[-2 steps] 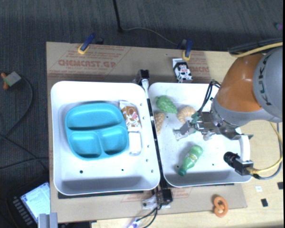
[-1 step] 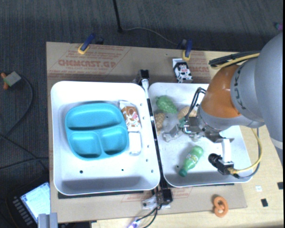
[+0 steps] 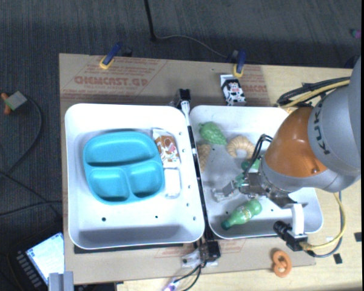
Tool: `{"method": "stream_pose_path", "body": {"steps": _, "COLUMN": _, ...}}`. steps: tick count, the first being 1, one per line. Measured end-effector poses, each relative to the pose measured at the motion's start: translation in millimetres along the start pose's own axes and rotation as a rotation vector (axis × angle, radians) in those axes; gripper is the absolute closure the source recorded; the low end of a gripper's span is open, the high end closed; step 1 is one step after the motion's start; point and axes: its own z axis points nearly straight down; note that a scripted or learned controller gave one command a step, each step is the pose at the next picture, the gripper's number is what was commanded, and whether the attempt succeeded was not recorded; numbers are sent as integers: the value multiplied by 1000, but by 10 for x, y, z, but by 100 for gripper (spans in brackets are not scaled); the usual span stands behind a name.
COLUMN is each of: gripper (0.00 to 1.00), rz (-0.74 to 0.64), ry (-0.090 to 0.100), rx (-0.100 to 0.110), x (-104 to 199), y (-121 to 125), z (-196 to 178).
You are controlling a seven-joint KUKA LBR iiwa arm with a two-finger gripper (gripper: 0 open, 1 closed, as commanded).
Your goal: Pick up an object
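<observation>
While the big grey arm with the orange band [image 3: 303, 147] reaches in from the right, things sit like this:
Arm: low over the right white bin [image 3: 213, 223]; its wrist hides part of that bin
Fingers [image 3: 238, 187]: down among the toys near the bin's middle; I cannot tell if they are spread or pressed together
Green plastic bottle [image 3: 242, 214]: lying tilted by the bin's front wall, just below the fingers
Green lumpy toy [image 3: 212, 132]: near the back of the same bin
Tan curly shell toy [image 3: 239, 144]: just beside it
Left white bin [image 3: 76, 180]: holds a blue plastic tray with three parts [image 3: 121, 165]; a small white packet [image 3: 168, 162] lies beside the tray
Worktop [image 3: 127, 80]: brown board under both bins; a small orange ring [image 3: 281, 262] rests near its front edge
</observation>
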Motion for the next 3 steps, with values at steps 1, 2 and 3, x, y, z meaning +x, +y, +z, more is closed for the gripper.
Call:
{"method": "stream_pose_path", "body": {"steps": 1, "gripper": 100, "rz": 2, "ry": -3, "rx": -3, "x": -15, "y": 8, "z": -103}}
{"method": "stream_pose_path", "body": {"steps": 2, "gripper": 100, "rz": -3, "ry": 4, "rx": 9, "x": 880, "y": -13, "z": -973}}
{"method": "stream_pose_path", "body": {"steps": 3, "gripper": 100, "rz": -2, "ry": 3, "rx": 10, "x": 990, "y": 375, "z": -966}}
